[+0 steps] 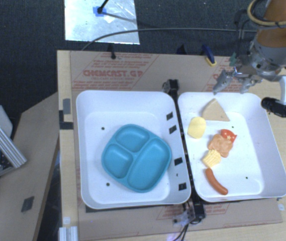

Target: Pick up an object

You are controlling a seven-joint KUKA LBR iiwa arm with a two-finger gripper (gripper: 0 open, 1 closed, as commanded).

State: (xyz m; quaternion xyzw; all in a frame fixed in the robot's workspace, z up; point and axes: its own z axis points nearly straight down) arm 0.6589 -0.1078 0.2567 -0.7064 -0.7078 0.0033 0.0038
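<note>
The gripper (232, 83), fingers spread and holding nothing, hovers at upper right above the right bin (273, 149). The wedge (214, 111) just below looks light, stiff, smooth; grip across its flat sides.

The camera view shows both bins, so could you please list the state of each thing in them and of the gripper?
Gripper: open, holding nothing, above the right bin's far rim.
Blue divided plate: upright in left bin, compartments bare.
Tan wedge: flat, right bin.
Yellow piece: lying beside the wedge.
Sausage: lying flat, untouched.
</note>
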